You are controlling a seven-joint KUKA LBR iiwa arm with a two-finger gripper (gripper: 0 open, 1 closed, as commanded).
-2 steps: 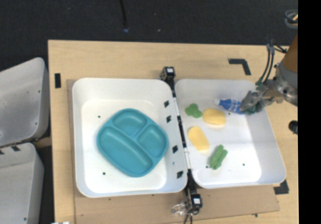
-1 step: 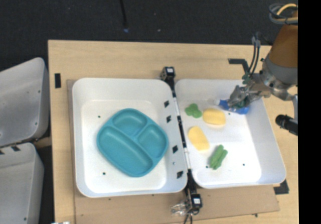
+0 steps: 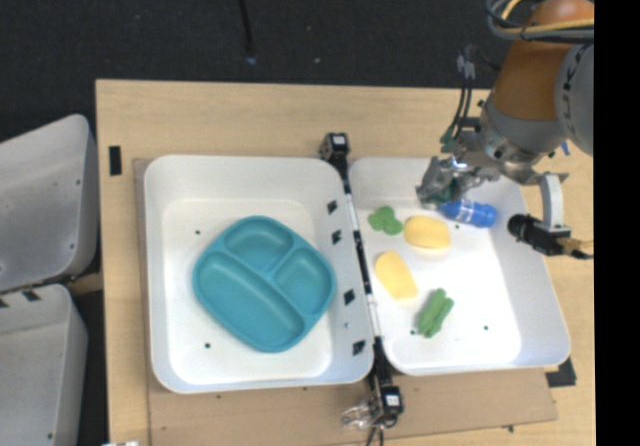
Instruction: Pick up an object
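Lying just beside the pincer (image 3: 447,184), on its lower right as the camera sees it, a small blue cylindrical plastic object (image 3: 469,213) is found at the far end of the right-hand shallow white bin (image 3: 530,334). Its long axis is set nearly crosswise in the view, tipped slightly down toward the right, and its near end is partly covered by the metal of the pincer, so touching cannot be ruled out. How wide the pincer stands cannot be told: its tips are lost in grey glare against the white floor, and nothing is seen gripped.

A short way down and to the left, a rounded yellow lemon-like piece (image 3: 428,233) is seen, with a small green leafy piece (image 3: 385,222) touching or almost touching its left side. Nearer the camera, a pale yellow oblong piece (image 3: 395,275) and a green pod-shaped piece (image 3: 434,313) are placed well apart from the pincer. A teal divided plastic plate (image 3: 264,281) is held by the left-hand white bin (image 3: 160,234).

The blue object is judged the nearest candidate; only a small shift and a descent would be called for.
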